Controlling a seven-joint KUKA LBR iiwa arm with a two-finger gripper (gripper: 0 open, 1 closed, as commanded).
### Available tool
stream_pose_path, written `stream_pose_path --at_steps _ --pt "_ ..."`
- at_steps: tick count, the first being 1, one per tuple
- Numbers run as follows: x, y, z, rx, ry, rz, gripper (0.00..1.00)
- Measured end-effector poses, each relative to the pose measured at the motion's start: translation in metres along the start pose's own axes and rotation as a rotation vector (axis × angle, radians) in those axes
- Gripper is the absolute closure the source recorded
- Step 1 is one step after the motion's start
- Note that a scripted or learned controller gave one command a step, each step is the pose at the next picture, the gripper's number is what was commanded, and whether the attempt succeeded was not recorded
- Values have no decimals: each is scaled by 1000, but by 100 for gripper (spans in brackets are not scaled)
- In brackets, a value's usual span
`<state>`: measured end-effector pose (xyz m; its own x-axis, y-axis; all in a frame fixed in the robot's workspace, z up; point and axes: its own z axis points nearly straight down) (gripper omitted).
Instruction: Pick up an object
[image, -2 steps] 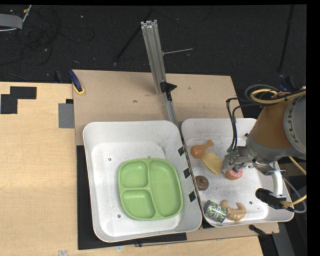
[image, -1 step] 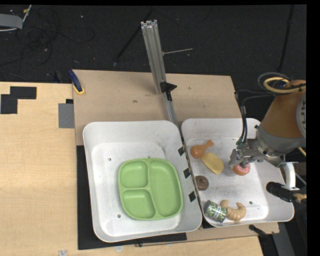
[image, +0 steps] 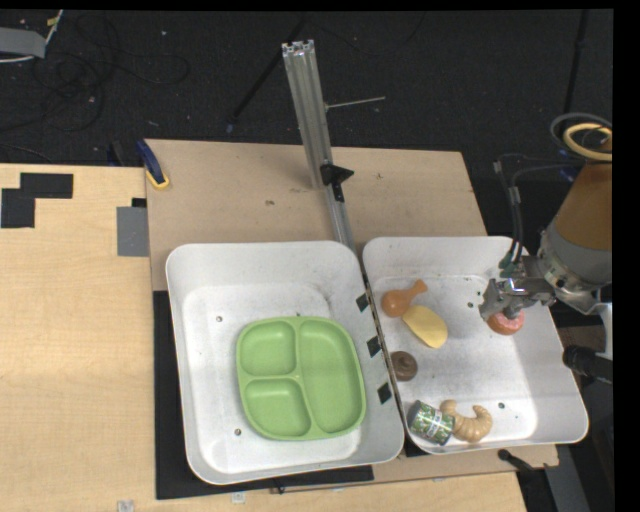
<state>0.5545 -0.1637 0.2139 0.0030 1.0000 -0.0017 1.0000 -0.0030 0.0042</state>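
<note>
One gripper (image: 503, 298), finger state impossible to tell, sits over a pink toy (image: 506, 322) near the right bin's wall (image: 560, 350), risking a glancing miss.

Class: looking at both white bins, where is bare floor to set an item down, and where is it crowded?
Free: left bin floor around the green plate; right bin between yellow piece and croissant. Crowded: near the can, brown puck, and by the pincer.

The grey arm (image: 585, 235) enters from the right, orange band above the wrist, its gripper (image: 503, 300) pointing down at its leftmost end.
</note>
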Motion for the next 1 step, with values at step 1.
stream_pose_path --at_steps 1 --pt "-1 1 -53 0 0 -5 100"
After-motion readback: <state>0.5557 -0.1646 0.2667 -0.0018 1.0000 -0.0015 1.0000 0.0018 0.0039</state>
